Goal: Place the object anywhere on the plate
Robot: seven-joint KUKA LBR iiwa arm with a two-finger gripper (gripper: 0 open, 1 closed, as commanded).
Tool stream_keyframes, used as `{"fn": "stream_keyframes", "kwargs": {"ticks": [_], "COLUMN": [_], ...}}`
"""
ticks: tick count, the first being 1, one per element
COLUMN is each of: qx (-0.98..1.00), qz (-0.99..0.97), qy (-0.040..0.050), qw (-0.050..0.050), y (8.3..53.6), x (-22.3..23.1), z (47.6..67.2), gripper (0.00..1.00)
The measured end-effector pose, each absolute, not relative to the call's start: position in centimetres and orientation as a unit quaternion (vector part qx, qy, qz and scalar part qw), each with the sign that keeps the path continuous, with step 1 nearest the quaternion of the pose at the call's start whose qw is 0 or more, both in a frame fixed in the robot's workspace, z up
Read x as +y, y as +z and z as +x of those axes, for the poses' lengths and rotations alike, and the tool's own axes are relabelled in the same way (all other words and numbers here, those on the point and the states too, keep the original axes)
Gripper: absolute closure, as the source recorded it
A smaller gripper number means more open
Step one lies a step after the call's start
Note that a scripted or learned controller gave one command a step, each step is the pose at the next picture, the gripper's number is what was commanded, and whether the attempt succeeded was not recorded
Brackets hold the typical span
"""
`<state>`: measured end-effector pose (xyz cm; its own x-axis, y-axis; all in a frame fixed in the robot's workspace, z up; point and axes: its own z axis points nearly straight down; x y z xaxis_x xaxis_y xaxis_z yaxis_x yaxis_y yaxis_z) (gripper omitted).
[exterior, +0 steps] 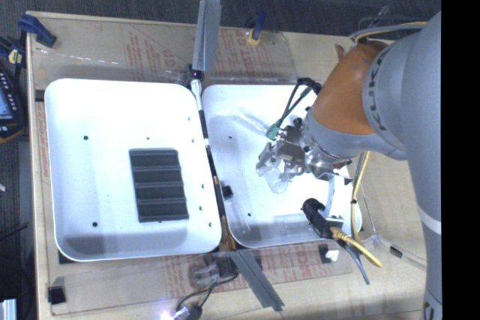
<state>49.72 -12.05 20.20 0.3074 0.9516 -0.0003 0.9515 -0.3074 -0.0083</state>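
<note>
**Hand low in the right bin, dark ridged plate in the left**

A pale, glassy-looking object (279, 177) lies on the floor of the right bin (247, 225), directly under the hand (276, 161). It is hard to make out against the white plastic; it may be a small clear item, and its outline is not certain. Whether it sits between the fingers or merely below them cannot be told, and the hand's state, open or closed, cannot be read from this slant.

The plate (158, 185), a dark ridged rectangle, rests on the floor of the left bin (67, 109), at about nine o'clock from the hand and well apart from it, with the divider between the bins in the way.

The arm (390, 101) comes in from three o'clock, its orange band (341, 97) above the wrist. Cables (289, 109) run along it toward the hand. A small dark piece (226, 192) lies near the right bin's nine o'clock wall. Both bins sit on the table (112, 49).
</note>
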Motion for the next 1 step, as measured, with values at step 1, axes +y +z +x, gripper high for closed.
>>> {"fn": "stream_keyframes", "kwargs": {"ticks": [1], "qx": [-0.602], "qz": [-0.798], "qy": [0.0017], "qw": [0.002], "y": [20.32], "x": [-5.7], "z": [58.57], "gripper": [1.0]}}
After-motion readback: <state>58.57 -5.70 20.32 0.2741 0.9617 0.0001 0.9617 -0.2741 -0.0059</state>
